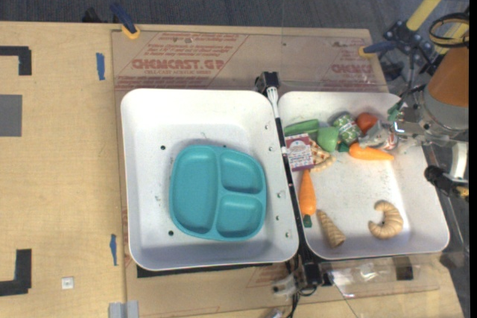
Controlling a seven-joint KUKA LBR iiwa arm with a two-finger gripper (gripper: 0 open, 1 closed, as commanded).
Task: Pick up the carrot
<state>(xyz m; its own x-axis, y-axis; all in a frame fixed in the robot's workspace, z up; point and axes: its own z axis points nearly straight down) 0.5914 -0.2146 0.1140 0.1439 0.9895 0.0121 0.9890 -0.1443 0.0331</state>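
**A:** Where's the carrot?

**B:** Right bin, hard against its left wall. It lies lengthwise along the wall, green stem end toward the near edge. Nothing is gripping it.

**A:** What's around it?

**B:** A red-and-white label card sits just above its top end. An ice cream cone lies just below and to the right, tilted, its tip near the carrot's stem. A croissant sits further right, in the near part of the bin, well apart from the carrot.

**A:** The clutter at the far end?

**B:** A cluster of play food: a green pepper-like piece, a green strip, something leafy green, a red tomato-like piece. Just below them is a second orange piece, lying crosswise. It also looks like a carrot or similar; I can't tell which.

**A:** Gripper?

**B:** The gripper is at the bin's far right corner, next to the tomato piece and above the crosswise orange piece. It's well apart from the carrot at the left wall. The fingers are too cluttered to read, so I can't tell whether they're spread or closed, or whether anything is between them.

**A:** Left bin?

**B:** The left bin holds a teal divided plate with three compartments, roughly centred. A black clamp sits at the far end of the seam between the bins.
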